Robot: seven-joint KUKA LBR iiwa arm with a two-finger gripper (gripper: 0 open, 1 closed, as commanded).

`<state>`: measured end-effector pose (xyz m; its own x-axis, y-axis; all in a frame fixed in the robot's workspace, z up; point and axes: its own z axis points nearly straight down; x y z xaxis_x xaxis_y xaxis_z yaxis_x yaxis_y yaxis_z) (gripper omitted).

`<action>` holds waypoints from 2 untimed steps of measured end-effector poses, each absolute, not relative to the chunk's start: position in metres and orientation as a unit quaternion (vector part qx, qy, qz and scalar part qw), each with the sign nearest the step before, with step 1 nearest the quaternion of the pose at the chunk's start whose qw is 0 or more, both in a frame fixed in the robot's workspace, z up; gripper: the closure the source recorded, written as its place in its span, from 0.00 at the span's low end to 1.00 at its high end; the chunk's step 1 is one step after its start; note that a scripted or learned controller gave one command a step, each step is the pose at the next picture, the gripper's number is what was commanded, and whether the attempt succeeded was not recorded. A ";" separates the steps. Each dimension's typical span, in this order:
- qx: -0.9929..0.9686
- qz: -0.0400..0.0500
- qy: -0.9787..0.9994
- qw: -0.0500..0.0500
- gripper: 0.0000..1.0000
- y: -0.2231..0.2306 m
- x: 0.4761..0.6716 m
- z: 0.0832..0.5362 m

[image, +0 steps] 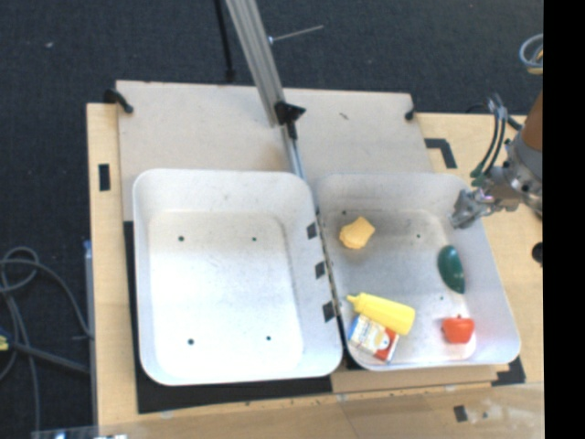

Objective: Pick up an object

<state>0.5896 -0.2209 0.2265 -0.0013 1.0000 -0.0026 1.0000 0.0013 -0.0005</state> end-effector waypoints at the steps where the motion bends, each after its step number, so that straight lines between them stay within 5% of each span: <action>1: 0.706 0.000 0.708 0.000 1.00 -0.164 0.593 0.231; 2: 0.705 0.000 0.709 0.000 1.00 -0.112 0.597 0.227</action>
<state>0.5968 -0.1121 0.2266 -0.0066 1.0000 0.0010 1.0000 0.0066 0.0003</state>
